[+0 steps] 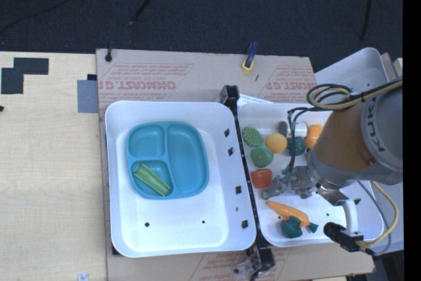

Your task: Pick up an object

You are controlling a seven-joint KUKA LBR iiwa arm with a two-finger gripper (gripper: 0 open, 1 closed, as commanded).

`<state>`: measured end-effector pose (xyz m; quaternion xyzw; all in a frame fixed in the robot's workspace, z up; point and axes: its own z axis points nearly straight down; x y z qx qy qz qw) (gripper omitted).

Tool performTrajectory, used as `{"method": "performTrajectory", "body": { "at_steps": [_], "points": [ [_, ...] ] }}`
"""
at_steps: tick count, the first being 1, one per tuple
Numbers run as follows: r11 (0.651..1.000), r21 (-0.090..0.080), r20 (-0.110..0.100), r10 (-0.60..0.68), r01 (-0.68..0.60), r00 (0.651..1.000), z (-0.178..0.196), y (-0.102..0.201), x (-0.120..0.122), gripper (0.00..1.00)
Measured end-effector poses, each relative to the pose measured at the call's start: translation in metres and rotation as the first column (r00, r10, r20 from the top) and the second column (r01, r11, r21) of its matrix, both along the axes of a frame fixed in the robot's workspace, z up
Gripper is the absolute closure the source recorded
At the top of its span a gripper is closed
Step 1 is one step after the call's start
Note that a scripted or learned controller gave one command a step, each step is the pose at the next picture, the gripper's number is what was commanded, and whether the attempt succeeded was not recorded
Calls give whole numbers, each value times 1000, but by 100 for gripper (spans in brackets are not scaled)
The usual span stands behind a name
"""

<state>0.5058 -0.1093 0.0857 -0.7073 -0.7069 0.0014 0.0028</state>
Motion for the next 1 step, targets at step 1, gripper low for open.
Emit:
{"method": "performTrajectory", "body": {
  "at_steps": [1],
  "points": [
    [1000, 0, 3, -8, 8, 1000, 12, -2, 1, 100]
  ]
}}
